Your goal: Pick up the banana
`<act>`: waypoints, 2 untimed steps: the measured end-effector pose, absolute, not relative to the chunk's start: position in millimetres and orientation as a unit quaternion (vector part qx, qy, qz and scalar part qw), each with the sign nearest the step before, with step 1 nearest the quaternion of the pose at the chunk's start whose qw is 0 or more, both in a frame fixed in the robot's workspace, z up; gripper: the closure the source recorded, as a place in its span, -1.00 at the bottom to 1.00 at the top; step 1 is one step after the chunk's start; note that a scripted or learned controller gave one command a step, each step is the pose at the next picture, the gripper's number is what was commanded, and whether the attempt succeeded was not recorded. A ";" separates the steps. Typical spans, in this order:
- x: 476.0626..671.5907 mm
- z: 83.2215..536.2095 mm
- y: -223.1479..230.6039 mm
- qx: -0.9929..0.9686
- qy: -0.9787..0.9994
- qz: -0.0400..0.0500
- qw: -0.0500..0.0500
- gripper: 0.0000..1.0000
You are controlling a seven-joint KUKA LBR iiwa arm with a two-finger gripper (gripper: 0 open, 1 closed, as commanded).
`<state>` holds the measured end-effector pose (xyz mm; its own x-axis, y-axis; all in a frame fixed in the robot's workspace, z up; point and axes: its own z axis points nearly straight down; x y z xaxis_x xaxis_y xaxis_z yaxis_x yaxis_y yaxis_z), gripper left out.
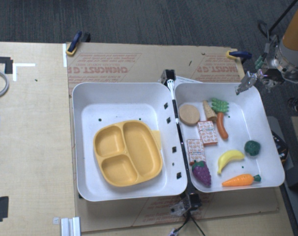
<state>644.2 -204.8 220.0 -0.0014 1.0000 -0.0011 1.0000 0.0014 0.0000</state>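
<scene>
While the grey arm with its orange band hangs over the far right corner of the right-hand shallow white plastic bin (267,132), its two-finger metal gripper (245,85) sits above the bin's rim with nothing between its tips; how wide they stand cannot be told. Well apart from it, the curved yellow toy banana (229,159) lies on the bin floor, between a round dark green broccoli piece (252,148) and an orange carrot (240,180). A yellow three-compartment plastic plate (127,153) rests in the left-hand white bin (85,132).
</scene>
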 end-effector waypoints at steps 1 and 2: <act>573.2 145.3 -194.6 0.725 0.689 0.000 0.000 -1.00; 487.2 125.4 -163.0 0.640 0.768 0.000 0.000 -1.00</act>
<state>487.2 -163.0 125.4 -0.1800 0.9837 0.0004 0.9837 0.1800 0.0000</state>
